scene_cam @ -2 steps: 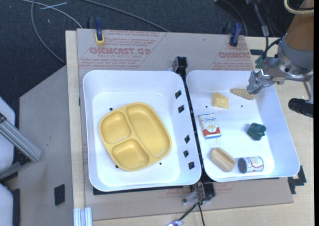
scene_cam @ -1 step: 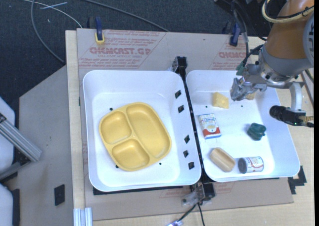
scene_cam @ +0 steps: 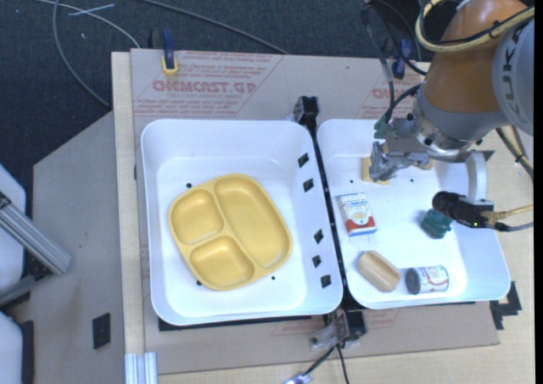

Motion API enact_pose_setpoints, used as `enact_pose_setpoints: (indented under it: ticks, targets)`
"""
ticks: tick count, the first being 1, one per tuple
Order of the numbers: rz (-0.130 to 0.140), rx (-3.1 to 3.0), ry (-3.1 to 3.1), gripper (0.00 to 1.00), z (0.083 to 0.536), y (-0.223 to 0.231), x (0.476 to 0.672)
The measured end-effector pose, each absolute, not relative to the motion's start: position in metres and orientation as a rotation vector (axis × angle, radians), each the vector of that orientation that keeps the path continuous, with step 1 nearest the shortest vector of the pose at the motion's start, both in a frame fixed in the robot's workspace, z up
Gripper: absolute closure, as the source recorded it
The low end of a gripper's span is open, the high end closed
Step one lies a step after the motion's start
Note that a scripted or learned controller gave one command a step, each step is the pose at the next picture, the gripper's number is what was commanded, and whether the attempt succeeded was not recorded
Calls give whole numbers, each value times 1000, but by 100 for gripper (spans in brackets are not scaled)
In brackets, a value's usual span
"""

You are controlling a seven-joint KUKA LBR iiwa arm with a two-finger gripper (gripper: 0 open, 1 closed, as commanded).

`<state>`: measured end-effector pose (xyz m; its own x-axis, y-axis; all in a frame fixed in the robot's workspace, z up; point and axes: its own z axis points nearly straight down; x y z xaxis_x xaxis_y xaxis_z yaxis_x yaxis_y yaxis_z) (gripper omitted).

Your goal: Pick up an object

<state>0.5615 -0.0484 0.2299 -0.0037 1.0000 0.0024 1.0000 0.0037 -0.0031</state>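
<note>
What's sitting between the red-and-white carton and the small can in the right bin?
In the camera view, a tan bread-roll-shaped object lies between the carton and the can, below the carton and just left of the can, on the right bin's floor.

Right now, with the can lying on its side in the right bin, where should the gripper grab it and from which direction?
Probably best taken across the middle of the can's round body, coming straight down from above. It lies on its side, its long axis running left-right, so the fingers should close across its width. The tan roll lies just left, so stay off that end.
</note>
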Motion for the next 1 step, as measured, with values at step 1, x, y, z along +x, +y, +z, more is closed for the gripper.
enact_pose_setpoints:
  ticks: [1]
  targets:
    - [2, -2217, -2221, 100, 223, -6, 546]
